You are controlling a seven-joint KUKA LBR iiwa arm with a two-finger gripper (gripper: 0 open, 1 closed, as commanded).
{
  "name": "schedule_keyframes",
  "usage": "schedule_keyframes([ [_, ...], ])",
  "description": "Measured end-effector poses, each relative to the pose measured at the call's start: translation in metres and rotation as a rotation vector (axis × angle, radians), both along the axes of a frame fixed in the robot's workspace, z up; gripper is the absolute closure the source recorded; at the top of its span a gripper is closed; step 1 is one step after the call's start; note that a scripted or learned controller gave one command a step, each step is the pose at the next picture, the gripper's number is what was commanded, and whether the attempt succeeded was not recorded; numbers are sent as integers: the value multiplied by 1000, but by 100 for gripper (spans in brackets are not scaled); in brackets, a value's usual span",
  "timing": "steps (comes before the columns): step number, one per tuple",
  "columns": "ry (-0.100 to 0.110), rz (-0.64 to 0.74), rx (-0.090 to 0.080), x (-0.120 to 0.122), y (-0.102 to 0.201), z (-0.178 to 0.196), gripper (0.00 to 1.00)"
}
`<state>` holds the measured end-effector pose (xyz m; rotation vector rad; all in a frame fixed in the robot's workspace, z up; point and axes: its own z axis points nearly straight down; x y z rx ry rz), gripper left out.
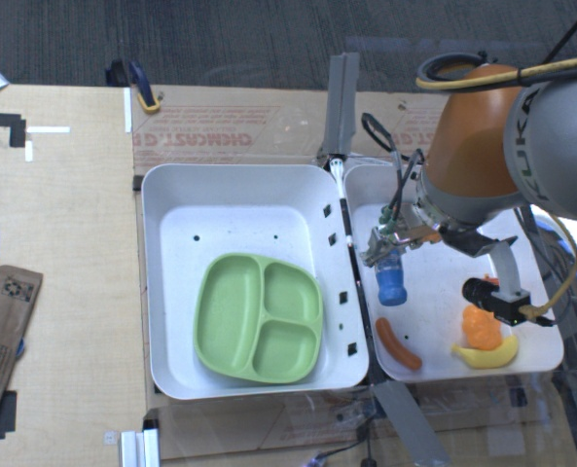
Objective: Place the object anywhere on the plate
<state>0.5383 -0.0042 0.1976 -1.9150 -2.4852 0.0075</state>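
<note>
A green three-compartment plate (259, 319) lies in the left bin (171, 202). In the right bin (551, 353), near its left wall, the tool (385, 249) is clamped on a small blue bottle-shaped object (392, 282), upright. Along the front edge lie a sausage (399, 345), an orange (481, 327) and a banana (486, 356).

Right white bin (546, 358), lower right of frame: hot dog (399, 345) near its lower-left corner; banana (486, 355) at lower right, touching an orange object (481, 327) just above it. Bench (64, 212): brown cardboard (1, 334) at left edge, blue-and-yellow clamp (142, 90) upper left, black L-shaped piece (6, 125) far left.
</note>
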Motion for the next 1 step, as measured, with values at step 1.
schedule_keyframes([
  [1,1,138,0,-10,88,-9,100],
])
